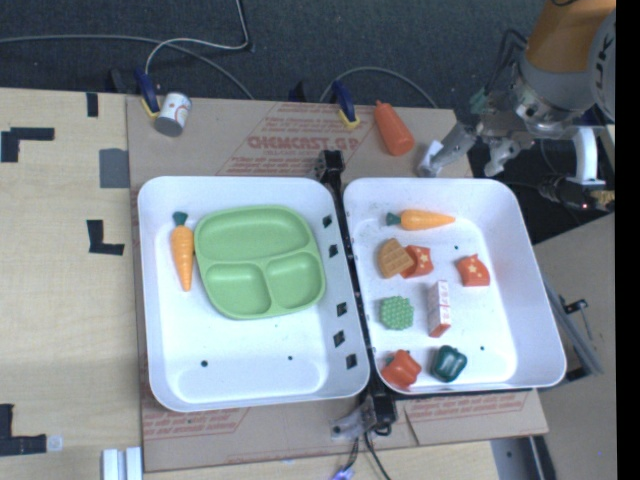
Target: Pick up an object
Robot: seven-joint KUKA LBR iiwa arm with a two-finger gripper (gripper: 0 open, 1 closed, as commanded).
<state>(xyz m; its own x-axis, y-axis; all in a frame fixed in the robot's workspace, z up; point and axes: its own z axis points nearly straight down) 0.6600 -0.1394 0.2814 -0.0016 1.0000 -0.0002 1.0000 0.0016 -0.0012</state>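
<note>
I've got open floor along the right bin's (520, 268) right side and in the left bin's (160, 298) front strip. The right bin's middle is crowded: bread piece (394, 259), green ball (396, 313) and white carton (438, 308) sit near each other. In the left bin, the green plate (262, 262) fills the center, a carrot (182, 253) just beside it.

- Two bins side by side, centre of frame: left bin (160, 348), right bin (520, 298).
- Left bin: divided plate (260, 261) in middle, carrot (182, 253) just left of it.
- Right bin: second carrot (425, 220) at top; small food pieces (430, 308) below, spread twd bottom edge.
- Claw (470, 148) above right bin's upper-right corner, over tabletop (60, 268).
</note>
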